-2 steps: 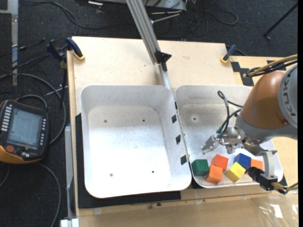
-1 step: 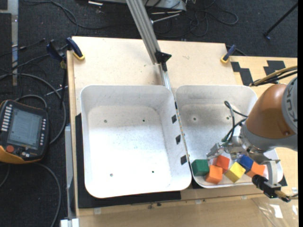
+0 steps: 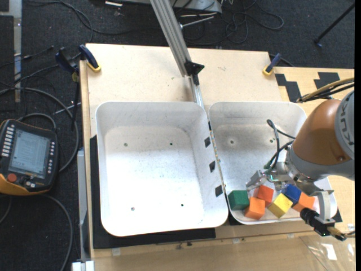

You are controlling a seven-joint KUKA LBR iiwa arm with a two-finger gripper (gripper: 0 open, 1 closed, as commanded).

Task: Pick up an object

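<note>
A cluster of small blocks lies in the near corner of the right bin [image 3: 248, 123]: a green block [image 3: 238, 199], an orange block [image 3: 255, 208], a red-orange block [image 3: 265, 193], a yellow block [image 3: 280, 206], a blue block [image 3: 292, 193] and another orange block [image 3: 307, 201]. My gripper [image 3: 265, 180] hangs low over this cluster, just above the red-orange block and beside the blue one. The arm's wrist and orange band cover the bin's right side. I see no block lifted off the bin floor.
The left bin [image 3: 113, 151] stands beside the right one, with a shared wall between them. A slanted metal rail [image 3: 172, 30] crosses the back of the bench. A teach pendant [image 3: 28, 154] and cables lie on the floor at left.
</note>
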